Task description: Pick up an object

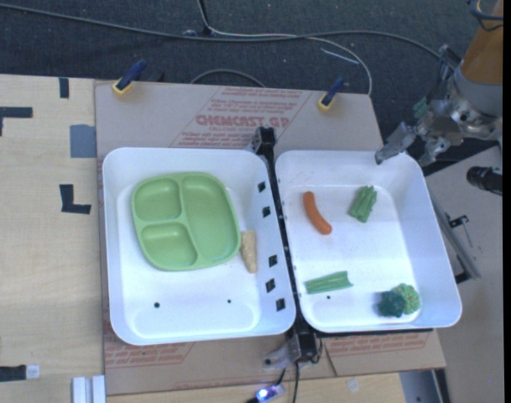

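2 bins [121, 309]: left, green plate [185, 222], corn [249, 251]; right, carrot [317, 212], broccoli [398, 300].

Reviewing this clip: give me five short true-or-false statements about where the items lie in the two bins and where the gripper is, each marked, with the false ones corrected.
1. The green divided plate lies in the left bin. True.
2. The orange carrot lies on the plate. False: it lies on the floor of the right bin.
3. The broccoli sits in the right bin's near right corner. True.
4. The gripper holds the carrot. False: it sits at the right bin's far right corner, well apart from the carrot.
5. The pale yellow corn piece lies beside the plate's right edge. True.
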### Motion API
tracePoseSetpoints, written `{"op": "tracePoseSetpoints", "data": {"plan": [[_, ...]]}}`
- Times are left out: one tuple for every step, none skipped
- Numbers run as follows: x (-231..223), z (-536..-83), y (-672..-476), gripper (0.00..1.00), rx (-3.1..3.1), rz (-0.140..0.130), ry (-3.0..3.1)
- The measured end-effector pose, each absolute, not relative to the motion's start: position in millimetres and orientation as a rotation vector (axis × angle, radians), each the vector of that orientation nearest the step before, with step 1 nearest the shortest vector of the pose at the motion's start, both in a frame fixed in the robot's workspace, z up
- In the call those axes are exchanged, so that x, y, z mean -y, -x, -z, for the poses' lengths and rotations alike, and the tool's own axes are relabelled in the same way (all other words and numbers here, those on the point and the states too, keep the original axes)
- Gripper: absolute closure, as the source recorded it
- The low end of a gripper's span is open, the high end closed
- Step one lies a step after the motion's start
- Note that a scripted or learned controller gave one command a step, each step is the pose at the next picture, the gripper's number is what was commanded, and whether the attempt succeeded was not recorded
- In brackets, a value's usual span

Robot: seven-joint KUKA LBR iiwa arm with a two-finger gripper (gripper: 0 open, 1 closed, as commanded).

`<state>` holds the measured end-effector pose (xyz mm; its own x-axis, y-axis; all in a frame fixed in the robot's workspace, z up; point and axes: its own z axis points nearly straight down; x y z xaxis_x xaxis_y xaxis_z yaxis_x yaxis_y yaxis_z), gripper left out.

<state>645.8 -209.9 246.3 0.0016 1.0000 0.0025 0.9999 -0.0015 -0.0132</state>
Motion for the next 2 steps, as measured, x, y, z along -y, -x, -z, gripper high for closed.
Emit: {"op": "tracePoseSetpoints", "data": {"plan": [[209.4,-253.6,-648.2,0.0,2.222,-0.002,2.219],[200.0,-203.6,-651.1,0.0,2.221,-0.006,2.217]]}}
